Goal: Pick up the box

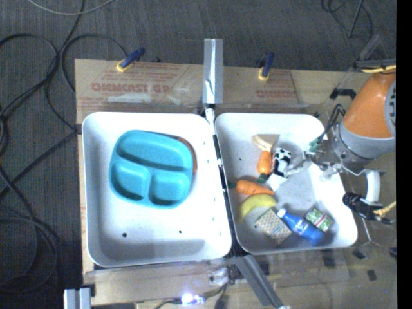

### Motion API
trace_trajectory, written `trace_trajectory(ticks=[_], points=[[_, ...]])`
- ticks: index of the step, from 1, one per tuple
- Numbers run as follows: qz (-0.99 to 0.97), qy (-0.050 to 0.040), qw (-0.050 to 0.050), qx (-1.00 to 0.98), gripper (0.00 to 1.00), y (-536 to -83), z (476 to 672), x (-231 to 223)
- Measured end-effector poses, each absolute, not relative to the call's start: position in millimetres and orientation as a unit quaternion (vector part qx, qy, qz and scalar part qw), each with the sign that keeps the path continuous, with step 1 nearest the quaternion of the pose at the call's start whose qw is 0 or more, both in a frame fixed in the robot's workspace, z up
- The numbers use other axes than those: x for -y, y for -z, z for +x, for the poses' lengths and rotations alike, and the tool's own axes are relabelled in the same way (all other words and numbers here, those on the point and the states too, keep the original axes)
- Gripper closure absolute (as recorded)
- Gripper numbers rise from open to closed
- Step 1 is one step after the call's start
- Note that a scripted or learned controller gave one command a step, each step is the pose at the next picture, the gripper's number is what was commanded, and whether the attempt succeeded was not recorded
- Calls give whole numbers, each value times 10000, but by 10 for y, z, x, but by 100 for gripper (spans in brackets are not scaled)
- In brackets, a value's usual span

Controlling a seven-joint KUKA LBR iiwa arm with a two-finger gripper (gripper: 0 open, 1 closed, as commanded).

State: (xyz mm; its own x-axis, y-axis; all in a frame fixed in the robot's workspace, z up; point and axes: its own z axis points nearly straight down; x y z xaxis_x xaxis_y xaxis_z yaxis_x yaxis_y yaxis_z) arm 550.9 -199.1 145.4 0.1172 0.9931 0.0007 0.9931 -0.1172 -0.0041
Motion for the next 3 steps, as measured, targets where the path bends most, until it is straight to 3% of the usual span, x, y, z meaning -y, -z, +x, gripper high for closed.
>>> trace_trajectory(ticks=[1, 2, 3], points=[[-7741, 63, -24, 6330, 0, -1211, 5316, 2130], [-7730, 25, 17, 6344, 100, -1218, 5292, 2103], [-7730, 24, 18, 6344, 0, -1217, 5291, 2104]])
